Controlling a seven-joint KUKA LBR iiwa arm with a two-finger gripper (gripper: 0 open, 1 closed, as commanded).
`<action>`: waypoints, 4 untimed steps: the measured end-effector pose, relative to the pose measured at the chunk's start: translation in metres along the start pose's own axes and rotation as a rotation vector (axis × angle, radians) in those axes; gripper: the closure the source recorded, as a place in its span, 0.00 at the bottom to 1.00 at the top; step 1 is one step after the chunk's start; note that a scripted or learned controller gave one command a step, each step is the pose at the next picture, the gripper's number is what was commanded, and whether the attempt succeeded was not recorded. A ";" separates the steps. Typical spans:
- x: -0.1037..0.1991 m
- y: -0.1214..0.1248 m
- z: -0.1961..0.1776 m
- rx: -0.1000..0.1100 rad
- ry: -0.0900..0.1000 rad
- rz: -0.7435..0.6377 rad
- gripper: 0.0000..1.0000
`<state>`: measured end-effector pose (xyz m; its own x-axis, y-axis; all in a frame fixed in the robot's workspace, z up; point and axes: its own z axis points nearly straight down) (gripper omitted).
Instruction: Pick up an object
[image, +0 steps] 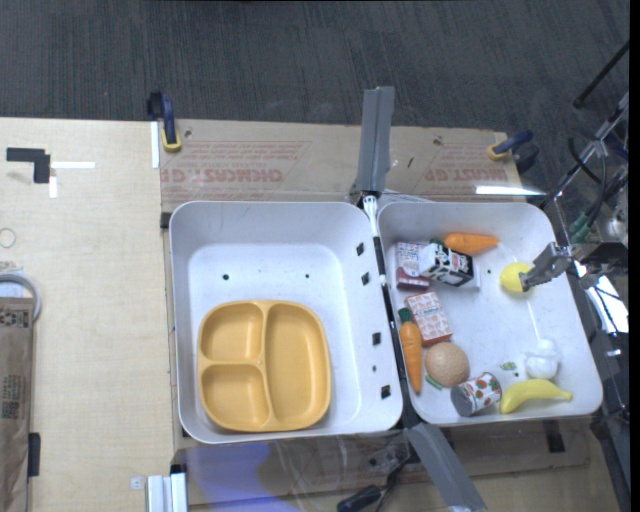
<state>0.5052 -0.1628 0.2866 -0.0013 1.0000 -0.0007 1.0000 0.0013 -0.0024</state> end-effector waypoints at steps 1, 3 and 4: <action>-0.038 0.084 0.084 0.000 0.000 0.076 0.00; -0.059 0.080 0.142 0.000 0.001 0.011 0.00; -0.048 0.101 0.196 0.000 0.010 -0.028 0.00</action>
<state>0.6055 -0.2106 0.0909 -0.0293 0.9995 0.0095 0.9996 0.0293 -0.0018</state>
